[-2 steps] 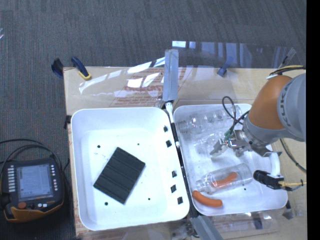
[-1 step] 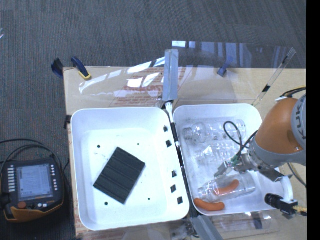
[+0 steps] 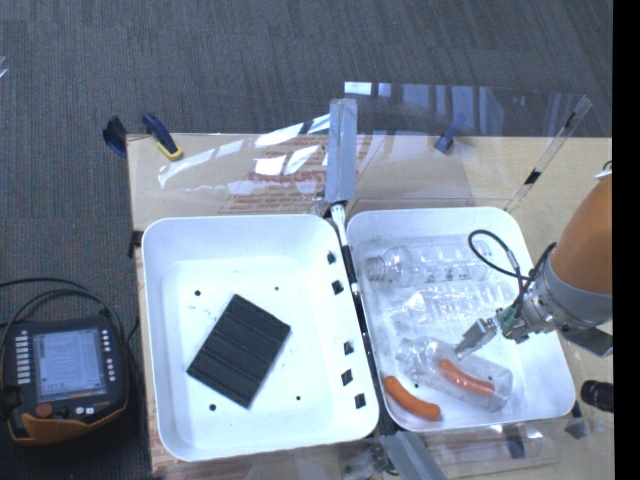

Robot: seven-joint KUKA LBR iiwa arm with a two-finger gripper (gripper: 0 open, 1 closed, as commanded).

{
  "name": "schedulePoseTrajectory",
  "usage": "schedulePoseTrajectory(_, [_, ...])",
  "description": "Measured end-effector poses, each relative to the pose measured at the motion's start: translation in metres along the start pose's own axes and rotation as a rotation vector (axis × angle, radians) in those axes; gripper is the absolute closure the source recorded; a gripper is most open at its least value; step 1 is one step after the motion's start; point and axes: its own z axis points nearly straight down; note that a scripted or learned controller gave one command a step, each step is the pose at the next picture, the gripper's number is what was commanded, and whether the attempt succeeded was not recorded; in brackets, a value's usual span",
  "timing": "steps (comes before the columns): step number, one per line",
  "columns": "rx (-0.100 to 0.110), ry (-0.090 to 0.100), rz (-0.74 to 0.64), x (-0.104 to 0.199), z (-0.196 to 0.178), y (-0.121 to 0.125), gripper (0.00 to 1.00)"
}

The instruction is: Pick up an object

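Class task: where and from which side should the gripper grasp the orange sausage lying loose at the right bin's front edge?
Grip the sausage across its middle, from above. It lies flat and narrow, ends free, the bin wall just beyond it.

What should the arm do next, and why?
Probably go straight down a little: the gripper hangs in the right bin just above a clear bottle and an orange piece, with nothing seen between its fingers.
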Motion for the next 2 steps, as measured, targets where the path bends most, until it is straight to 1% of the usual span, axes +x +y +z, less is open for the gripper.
schedulePoseTrajectory(1, [-0.022,-0.007,-0.077,0.007,0.064,0.010,0.00])
schedulePoseTrajectory(2, [-0.041,-0.009,0.072,0.029,0.076,0.068,0.00])
